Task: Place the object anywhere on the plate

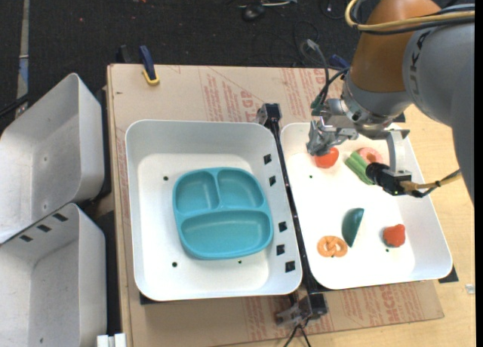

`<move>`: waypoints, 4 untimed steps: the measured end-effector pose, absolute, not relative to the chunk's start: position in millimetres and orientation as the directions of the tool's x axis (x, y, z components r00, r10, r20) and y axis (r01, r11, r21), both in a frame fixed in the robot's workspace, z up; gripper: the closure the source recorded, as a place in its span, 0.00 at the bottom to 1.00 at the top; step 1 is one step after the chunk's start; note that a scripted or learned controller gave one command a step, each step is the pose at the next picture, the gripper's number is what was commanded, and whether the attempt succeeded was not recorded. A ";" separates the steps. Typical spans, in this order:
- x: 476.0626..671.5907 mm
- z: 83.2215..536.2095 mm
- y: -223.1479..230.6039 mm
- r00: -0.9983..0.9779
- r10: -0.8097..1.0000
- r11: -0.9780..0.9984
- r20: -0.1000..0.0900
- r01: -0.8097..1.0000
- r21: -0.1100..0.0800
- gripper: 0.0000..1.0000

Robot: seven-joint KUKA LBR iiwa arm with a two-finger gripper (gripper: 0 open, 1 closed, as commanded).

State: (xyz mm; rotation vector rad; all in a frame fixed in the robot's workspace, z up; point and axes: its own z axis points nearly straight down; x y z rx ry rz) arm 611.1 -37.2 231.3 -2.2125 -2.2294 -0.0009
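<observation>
— Tomato (327,159), small and red, at right bin's (423,262) far-left corner, right under gripper (323,144); fingers' state cannot be told.

— Confirm grasp first; lift straight, cross bin wall, lower onto teal divided plate (223,213) in left bin (151,187).

A teal three-compartment plate (223,213) lies flat in the left bin, holding nothing.

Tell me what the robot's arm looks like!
The arm is thick, round and grey, with a shiny orange band like a big ball above the wrist. A yellowish cable loops over it. At the end sits a small metal gripper with dark wires running to it.
</observation>
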 end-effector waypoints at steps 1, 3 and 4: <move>626.6 222.3 18.1 -0.008 1.000 0.008 0.001 1.000 0.001 1.00; 645.7 237.1 137.0 -0.009 1.000 0.009 0.002 1.000 0.003 1.00; 645.6 237.0 132.2 -0.004 1.000 0.004 -0.001 1.000 0.001 0.00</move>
